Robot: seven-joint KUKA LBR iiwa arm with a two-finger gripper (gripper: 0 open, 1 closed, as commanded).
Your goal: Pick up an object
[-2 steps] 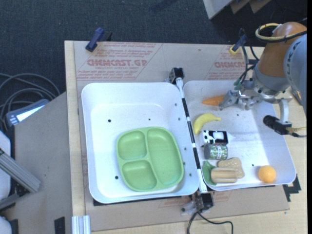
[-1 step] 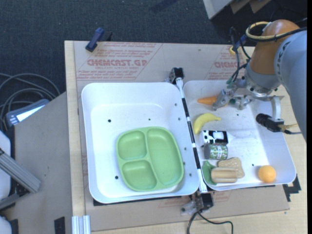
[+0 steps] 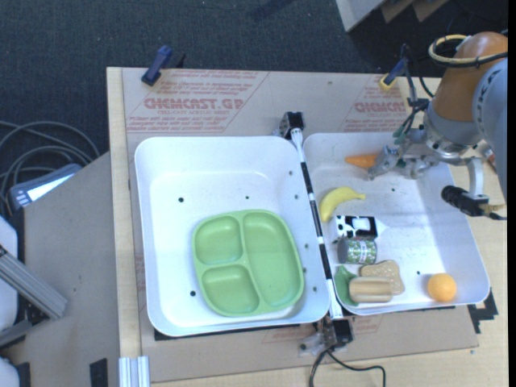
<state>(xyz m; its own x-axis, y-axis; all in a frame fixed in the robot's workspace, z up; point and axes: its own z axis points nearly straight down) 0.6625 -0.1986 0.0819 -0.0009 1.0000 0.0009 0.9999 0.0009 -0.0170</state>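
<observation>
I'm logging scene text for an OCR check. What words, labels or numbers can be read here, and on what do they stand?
"CHEMCAST GP", red print on the brown protective sheet behind the left bin; the smaller lines beneath it are too blurred to read.
"CHEMCAST", the same print, partly cut off, on the sheet behind the right bin.
The can's label is too small to read.
The black-and-white carton shows no readable print.
</observation>
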